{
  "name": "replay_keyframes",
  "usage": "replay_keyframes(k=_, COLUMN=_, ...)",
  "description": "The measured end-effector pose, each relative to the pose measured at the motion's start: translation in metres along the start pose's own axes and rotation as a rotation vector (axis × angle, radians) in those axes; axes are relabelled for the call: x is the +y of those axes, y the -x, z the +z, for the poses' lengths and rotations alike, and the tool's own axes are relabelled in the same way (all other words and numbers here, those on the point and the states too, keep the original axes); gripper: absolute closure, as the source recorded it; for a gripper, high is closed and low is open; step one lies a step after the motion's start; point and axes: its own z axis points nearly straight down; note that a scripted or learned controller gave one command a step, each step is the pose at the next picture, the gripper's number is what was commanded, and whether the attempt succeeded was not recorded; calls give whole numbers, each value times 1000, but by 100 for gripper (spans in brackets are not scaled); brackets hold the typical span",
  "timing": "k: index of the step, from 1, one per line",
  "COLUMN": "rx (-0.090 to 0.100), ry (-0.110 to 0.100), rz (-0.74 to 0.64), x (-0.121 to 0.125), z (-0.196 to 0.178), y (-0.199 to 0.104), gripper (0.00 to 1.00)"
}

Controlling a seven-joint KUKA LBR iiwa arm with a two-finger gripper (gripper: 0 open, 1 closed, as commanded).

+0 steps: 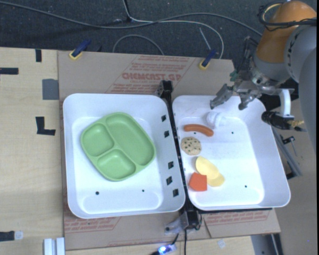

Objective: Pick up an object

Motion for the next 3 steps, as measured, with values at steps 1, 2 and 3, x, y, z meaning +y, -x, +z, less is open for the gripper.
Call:
replay_keyframes(k=1, rx=-2, ry=15, rz=-4, x=3, z=-10, y=0, gripper=0)
replay_keyframes(k=2, rx=-2, ry=11, rz=-4, x=-5, z=40, y=-6, gripper=0)
replay_keyframes(k=3, rx=-3, ry=13, rz=-3, x=-13, z=90, y=-7, gripper=0)
